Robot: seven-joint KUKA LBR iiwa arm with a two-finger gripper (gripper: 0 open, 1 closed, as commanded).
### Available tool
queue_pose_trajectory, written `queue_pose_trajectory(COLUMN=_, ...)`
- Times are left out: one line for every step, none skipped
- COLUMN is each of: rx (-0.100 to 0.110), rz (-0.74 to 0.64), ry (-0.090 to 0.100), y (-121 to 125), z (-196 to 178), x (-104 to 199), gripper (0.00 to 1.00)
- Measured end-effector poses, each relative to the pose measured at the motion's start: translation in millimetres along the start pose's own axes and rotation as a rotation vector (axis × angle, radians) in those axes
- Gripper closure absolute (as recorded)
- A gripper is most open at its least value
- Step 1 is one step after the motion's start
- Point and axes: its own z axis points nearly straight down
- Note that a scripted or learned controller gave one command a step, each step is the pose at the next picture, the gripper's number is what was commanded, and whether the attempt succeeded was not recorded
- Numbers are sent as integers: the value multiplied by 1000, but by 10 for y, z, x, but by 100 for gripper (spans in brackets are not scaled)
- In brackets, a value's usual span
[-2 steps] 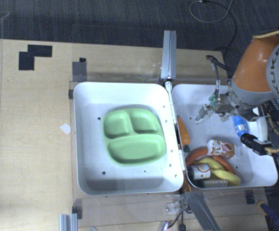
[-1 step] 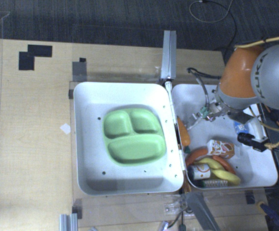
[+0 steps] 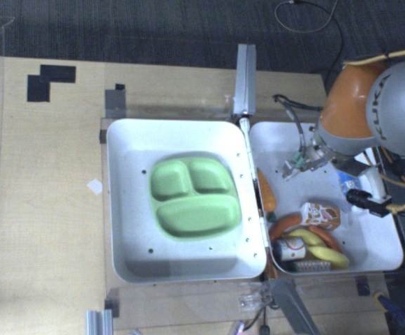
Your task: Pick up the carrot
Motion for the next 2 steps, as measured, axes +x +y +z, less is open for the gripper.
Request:
queue_pose_trajectory(rx=4, rz=22, ry=1, y=13, z=125, x=-437, gripper=100)
queue_pose_trajectory(rx=2, rz=-179, ry=-1, y=233, z=-716, x=-737, gripper=100)
